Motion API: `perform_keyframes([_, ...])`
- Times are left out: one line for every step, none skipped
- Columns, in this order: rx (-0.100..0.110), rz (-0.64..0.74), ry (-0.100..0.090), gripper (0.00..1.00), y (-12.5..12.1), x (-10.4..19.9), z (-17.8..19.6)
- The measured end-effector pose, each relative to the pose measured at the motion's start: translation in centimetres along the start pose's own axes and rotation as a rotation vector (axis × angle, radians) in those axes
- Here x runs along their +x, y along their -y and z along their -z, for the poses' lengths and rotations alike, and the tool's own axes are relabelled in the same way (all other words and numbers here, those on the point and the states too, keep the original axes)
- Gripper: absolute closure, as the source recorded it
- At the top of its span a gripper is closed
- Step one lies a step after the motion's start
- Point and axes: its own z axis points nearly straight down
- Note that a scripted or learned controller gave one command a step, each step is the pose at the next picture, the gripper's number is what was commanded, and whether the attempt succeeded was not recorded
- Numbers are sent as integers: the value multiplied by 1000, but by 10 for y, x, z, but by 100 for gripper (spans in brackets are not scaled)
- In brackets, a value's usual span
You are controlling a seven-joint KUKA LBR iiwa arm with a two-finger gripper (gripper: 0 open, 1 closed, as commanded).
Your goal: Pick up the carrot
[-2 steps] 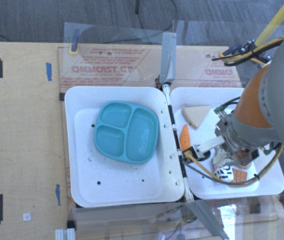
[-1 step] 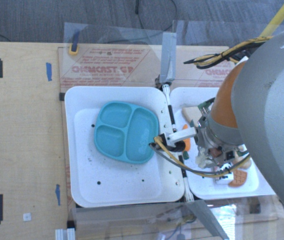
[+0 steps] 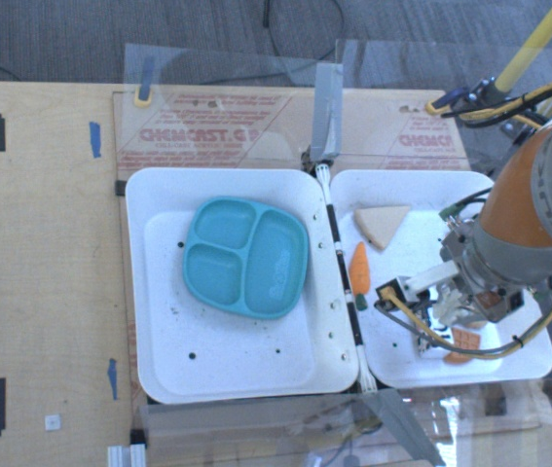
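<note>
grey carpet runs along the top of the view, and below it a wooden surface (image 3: pixel 42 261) carries two white bins side by side. the left bin (image 3: pixel 159 358) holds a teal plate (image 3: pixel 246 258) with three compartments, lying flat near the bin's middle. the right bin (image 3: pixel 392 353) holds the carrot (image 3: pixel 359 268), which lies close to its left wall, just beside the divide between the bins, its length running roughly up and down the view. a pale wedge (image 3: pixel 382 225) lies just above and right of the carrot, apart from it. the arm (image 3: pixel 524 202) reaches in from the right, and the hand (image 3: pixel 446 309) hangs low over the right bin's lower right part, well to the right of the carrot and not touching it. cables and metal crowd the hand, so i cannot tell whether it is released or clenched. a small orange-and-white piece (image 3: pixel 463 341) lies just beneath it.
</note>
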Motion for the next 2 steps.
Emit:
perform_keyframes([-3,-204,-3,100,45,21,0])
perform_keyframes([-1,231,-1,100,70,31,0])
